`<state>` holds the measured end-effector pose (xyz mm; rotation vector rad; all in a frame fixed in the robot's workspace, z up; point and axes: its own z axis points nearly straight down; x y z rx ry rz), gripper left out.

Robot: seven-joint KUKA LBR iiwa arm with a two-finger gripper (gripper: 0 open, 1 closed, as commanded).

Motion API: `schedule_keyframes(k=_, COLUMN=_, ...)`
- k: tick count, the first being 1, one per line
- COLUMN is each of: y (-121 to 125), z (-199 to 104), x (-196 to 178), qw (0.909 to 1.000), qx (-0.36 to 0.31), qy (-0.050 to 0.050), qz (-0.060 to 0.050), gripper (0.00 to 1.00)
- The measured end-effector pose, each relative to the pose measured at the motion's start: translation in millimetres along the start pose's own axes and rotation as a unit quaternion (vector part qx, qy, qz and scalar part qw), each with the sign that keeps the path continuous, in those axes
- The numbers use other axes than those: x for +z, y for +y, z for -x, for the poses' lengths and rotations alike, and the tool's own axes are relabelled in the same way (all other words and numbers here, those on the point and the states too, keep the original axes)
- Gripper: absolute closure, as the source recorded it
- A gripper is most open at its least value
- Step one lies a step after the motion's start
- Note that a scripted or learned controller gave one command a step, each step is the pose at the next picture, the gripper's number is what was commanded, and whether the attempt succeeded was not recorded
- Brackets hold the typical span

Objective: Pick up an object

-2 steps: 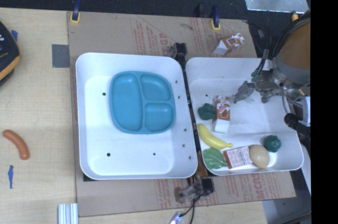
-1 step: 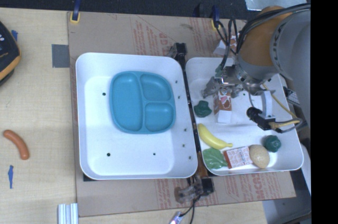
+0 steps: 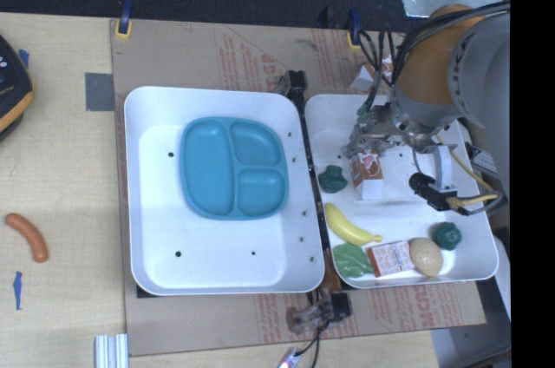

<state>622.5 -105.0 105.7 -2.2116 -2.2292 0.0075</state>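
My gripper (image 3: 368, 151) hangs low over the back part of the right bin (image 3: 486, 271), below the orange-banded wrist (image 3: 431, 67). Directly under it, and touching or nearly touching it, is a small red-and-brown carton (image 3: 368, 171); a white piece (image 3: 374, 189) lies just in front of the carton. Whether the carton is gripped is hidden from this angle. Elsewhere in this bin are a dark green lump (image 3: 331, 179), a yellow banana (image 3: 347, 226), a green leafy piece (image 3: 350, 259), a red-and-white packet (image 3: 388, 258), a beige egg-like object (image 3: 425, 255) and a dark green ball (image 3: 447, 234).
The left bin (image 3: 147, 262) holds a blue divided plate (image 3: 234, 167). A sausage (image 3: 28, 236) lies on the bench at far left, with a yellow-and-black device (image 3: 12, 84) behind it. Black cables (image 3: 447, 194) trail from the wrist over the right bin.
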Motion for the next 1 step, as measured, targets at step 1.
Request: schedule_keyframes(k=1, y=-14.2, z=-63.5, x=-86.8, qw=1.0000, qx=0.001, qy=0.001, qz=0.001, gripper=1.00)
